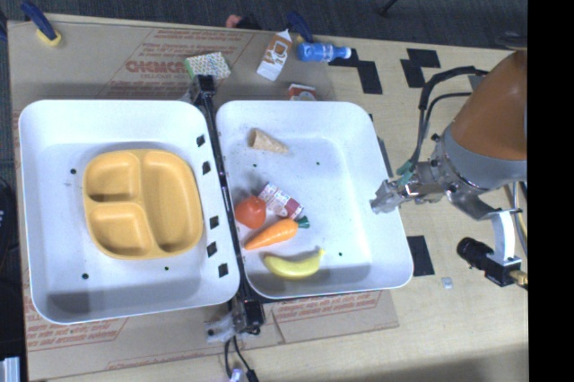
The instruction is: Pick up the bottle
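Note:
A small blue bottle (pixel 320 52) lies on its side on the bench behind the right bin (pixel 387 232), outside it. My gripper (pixel 387 196) hangs over that bin's right rim, well to the front right of the bottle and apart from it. Nothing shows in its grasp. The arm's orange band (pixel 495 107) sits at the right of the view.
In the right bin lie a tan wedge (pixel 268 141), a red-and-white packet (pixel 282 202), a tomato (pixel 251 212), a carrot (pixel 272 233) and a banana (pixel 294 264). The left bin (pixel 36 138) holds a yellow divided tray (pixel 142 201). A small carton (pixel 274 55) stands near the bottle.

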{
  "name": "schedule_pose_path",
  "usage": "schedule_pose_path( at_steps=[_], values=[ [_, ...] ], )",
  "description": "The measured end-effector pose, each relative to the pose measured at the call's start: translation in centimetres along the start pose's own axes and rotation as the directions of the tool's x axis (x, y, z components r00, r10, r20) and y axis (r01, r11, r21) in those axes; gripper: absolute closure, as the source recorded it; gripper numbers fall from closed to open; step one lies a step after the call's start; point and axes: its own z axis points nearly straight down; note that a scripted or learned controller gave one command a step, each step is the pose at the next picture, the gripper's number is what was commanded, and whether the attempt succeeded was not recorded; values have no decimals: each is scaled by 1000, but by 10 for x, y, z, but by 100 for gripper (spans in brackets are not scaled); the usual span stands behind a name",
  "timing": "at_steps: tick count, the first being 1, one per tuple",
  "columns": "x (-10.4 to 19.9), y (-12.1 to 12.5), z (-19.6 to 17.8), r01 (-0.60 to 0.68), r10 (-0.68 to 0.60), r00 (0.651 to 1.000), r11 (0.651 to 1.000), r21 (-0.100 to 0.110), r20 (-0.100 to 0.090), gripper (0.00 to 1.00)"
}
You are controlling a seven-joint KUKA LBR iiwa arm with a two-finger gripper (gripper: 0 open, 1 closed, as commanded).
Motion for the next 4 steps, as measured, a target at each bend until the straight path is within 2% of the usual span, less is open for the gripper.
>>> schedule_pose_path(
  at_steps=[1,2,3,4],
  values=[
    [0,0,3,-113,113,994,994,0,0,100],
    [3,-1,24,-221,221,975,975,5,-3,100],
    [8,0,30,-78,78,997,997,4,-4,100],
    [9,0,20,-169,169,986,986,1,-1,100]
  ],
)
